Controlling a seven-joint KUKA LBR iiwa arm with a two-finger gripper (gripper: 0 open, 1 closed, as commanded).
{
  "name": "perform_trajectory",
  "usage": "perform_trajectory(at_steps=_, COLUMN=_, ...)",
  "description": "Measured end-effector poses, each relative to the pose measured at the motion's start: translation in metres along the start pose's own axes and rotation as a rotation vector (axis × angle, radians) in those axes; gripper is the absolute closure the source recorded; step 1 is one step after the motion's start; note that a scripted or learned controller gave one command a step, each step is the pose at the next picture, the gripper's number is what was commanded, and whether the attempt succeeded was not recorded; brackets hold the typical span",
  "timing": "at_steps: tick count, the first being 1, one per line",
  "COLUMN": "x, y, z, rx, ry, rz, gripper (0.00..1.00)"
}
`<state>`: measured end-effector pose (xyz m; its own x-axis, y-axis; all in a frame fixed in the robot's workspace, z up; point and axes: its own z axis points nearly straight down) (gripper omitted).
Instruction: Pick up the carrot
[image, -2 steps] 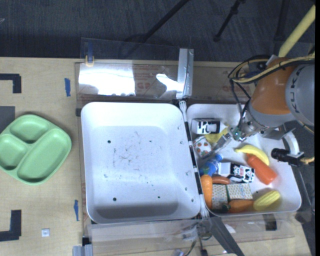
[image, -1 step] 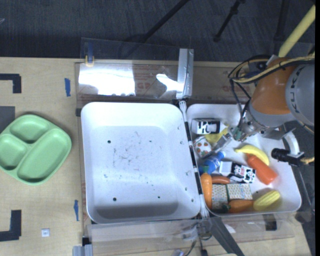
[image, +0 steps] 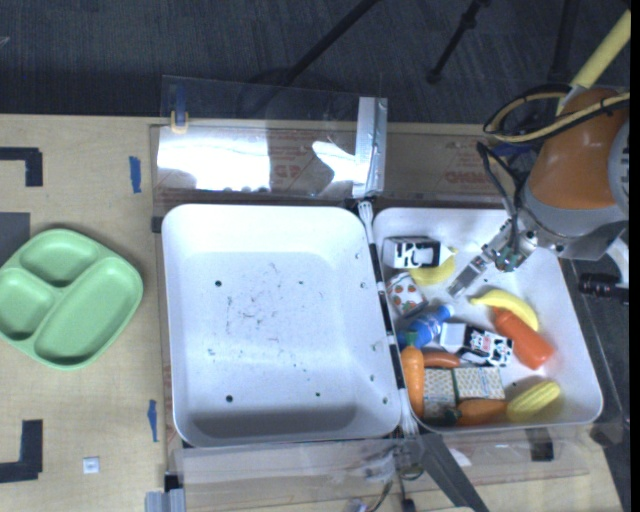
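my tool (image: 470, 272) looks open and holds nothing, and the carrot (image: 412, 371) lies below and left of it, standing up-and-down by the bin wall (image: 385, 300).

Carrot (image: 413, 372) partly hidden beneath a patterned block (image: 463, 388); tool (image: 470, 271) fingers too small to resolve; arm (image: 580, 165) cut off at right edge.

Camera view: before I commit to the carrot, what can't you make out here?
- Tool: small and blurred against the right bin; open or shut unclear.
- Carrot: partly under the patterned block; full length hidden.
- Arm: cut off by the right edge.
- Card labels: too small to read.
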<state>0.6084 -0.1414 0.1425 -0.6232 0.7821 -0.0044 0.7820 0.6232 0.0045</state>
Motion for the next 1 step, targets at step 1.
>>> perform_trajectory(at_steps=1, x=-0.0011, y=-0.0415, z=0.0559, rx=0.000, ry=0.000, rz=0.059, gripper=0.00)
